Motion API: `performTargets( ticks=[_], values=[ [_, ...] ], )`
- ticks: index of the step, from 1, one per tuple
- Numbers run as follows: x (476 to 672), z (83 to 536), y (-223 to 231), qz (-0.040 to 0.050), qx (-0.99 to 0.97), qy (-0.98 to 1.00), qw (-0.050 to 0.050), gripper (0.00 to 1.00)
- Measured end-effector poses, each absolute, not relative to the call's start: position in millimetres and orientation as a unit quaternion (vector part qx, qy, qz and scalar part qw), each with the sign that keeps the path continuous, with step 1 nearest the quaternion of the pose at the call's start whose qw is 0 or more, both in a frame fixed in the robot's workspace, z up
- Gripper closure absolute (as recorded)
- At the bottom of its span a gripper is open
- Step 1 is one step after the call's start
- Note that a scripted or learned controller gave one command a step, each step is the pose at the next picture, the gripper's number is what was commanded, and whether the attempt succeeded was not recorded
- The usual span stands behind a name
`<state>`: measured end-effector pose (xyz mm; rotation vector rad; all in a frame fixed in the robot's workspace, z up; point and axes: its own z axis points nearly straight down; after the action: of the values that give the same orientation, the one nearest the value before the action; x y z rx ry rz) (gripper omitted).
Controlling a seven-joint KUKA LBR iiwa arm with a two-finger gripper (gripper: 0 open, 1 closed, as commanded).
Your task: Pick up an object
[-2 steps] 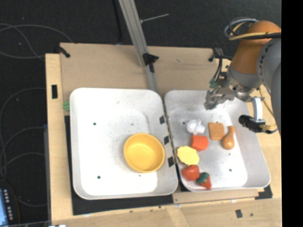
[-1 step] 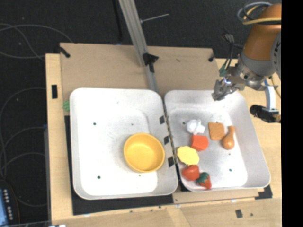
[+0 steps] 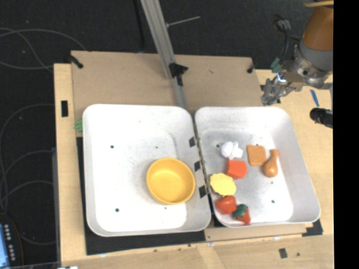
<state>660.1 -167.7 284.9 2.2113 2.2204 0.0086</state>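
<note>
- Gripper (image 3: 274, 92) of mine hangs up and well right of the bowl (image 3: 170, 181), past the far rim of the right bin (image 3: 291, 206); whether it is released or clenched I cannot tell, and I see nothing held in it.
- Step, as I judge it: the approach, with no pick begun yet.
- Left bin (image 3: 112, 133) carries the bowl alone, near its inner wall.
- Just right of the bowl, across the divide: yellow piece (image 3: 222, 184), with a tomato (image 3: 226, 204) and strawberry (image 3: 242, 213) below it.
- Further right of the bowl and higher: white toy (image 3: 230, 149) and red block (image 3: 236, 168), touching or nearly so.
- Furthest right of the bowl: tan slab (image 3: 256, 154) and orange gourd (image 3: 271, 164), side by side.
- Next move calls for coming toward the bowl and down over one toy; the gourd seems least hemmed in.
- Crowding is the risk: neighbours may get nudged. Pole (image 3: 162, 38) beyond the bowl stays off my path.
</note>
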Motion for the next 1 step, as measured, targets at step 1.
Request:
performTargets(
  ticks=[1],
  values=[
    [661.0, 302.1, -168.0, 0.0016, 0.705, 0.709, 0.001, 1.0]
  ],
)
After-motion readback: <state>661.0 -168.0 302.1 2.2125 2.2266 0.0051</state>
